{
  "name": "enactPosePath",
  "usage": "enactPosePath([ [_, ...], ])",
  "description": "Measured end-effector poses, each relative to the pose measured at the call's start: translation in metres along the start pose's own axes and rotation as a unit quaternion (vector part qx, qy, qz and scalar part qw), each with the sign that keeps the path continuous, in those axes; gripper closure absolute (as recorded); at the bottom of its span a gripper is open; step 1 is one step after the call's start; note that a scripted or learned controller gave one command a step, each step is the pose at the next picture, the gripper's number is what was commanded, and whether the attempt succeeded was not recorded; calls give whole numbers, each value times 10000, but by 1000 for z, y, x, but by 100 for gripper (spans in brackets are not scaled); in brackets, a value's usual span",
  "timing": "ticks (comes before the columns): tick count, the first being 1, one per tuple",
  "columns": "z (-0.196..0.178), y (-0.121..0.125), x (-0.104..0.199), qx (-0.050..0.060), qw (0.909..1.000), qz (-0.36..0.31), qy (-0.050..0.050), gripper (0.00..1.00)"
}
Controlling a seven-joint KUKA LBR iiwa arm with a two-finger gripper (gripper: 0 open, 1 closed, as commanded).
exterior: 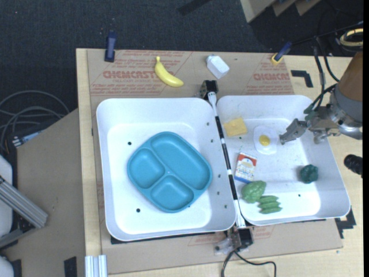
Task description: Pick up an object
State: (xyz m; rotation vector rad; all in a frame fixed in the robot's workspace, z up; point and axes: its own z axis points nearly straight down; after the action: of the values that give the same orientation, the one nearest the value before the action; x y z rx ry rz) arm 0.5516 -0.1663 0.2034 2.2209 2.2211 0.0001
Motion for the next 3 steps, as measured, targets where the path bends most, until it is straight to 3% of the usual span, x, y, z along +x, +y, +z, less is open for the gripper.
enactPosePath([
  [1, 62, -4, -49, 20, 10000, 6, 3, 0],
  [2, 119, -45, -48, 15, 10000, 1, 14, 0],
  [3, 109, -44, -49, -2, 10000, 8, 2, 100],
])
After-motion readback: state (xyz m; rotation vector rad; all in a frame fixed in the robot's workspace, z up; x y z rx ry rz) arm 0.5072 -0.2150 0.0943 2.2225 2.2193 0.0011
